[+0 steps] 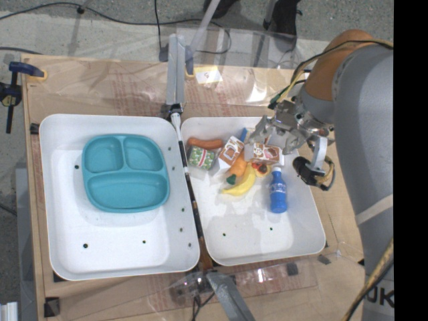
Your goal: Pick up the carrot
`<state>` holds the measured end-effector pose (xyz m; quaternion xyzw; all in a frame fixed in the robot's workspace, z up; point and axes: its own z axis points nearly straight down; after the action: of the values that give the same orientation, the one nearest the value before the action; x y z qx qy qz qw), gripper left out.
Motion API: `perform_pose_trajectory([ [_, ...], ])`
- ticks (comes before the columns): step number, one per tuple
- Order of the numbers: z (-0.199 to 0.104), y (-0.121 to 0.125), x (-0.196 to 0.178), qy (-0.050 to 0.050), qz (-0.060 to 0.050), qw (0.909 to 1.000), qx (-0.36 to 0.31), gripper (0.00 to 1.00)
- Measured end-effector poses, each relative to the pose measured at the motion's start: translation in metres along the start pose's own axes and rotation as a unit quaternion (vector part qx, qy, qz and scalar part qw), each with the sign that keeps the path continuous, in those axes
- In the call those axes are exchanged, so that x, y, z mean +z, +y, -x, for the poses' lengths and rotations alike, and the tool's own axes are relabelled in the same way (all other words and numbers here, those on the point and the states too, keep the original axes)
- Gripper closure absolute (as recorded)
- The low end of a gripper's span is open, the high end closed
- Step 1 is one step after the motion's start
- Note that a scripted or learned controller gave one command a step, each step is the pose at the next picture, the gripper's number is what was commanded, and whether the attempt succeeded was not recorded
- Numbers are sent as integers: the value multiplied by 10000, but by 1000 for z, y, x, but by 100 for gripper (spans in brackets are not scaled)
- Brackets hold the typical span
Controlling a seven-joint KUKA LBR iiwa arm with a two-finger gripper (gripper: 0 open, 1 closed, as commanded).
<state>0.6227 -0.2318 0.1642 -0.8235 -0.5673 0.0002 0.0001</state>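
Note:
The carrot (237, 168) is a small orange piece with a green tip. It lies in the middle of the right bin (294, 236), wedged between a small carton (231, 150) and a yellow banana (243, 183). My gripper (266, 138) hangs over the bin's far right part, just up and to the right of the carrot, above a red and white carton (266, 154). Nothing shows the carrot held by it.
The right bin also holds a sausage (204, 142), a green can (200, 158) and a blue bottle (277, 191). A teal divided plate (125, 172) lies in the left bin (67, 246). A ridge (187, 192) separates the bins.

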Motion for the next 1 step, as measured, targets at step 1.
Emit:
perform_pose_trajectory([
  [1,-57,-36,49,-11,22,9928,-1196,0],
])
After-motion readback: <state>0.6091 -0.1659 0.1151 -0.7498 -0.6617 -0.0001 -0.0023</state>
